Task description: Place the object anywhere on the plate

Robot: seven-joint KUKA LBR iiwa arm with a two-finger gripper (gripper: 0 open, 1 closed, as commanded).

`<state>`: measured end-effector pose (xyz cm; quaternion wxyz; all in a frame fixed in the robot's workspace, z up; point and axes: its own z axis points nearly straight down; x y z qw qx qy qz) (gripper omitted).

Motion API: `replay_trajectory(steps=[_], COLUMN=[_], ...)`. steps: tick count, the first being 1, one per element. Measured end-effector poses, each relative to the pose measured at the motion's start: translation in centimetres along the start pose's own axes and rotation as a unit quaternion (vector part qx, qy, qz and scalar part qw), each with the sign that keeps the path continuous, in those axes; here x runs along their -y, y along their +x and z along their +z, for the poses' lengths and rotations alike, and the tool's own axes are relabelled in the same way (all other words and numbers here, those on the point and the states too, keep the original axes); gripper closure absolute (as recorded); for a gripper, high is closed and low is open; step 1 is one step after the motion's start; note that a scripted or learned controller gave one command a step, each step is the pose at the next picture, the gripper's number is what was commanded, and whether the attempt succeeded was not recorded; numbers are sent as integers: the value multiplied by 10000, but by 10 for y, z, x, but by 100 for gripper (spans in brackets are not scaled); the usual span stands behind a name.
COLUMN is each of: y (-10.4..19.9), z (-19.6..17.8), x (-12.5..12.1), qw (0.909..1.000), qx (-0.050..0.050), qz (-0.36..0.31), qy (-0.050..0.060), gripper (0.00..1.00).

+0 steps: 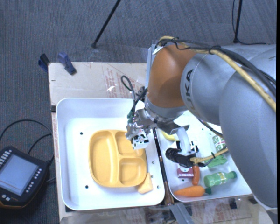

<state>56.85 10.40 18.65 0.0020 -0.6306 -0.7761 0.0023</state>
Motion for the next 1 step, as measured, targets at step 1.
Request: replay_trajectory(steps=[1], y=[0], z=[0], x=[0], qw=[10000], qx=[0], qz=[3], qy=[-4], gripper=[0])
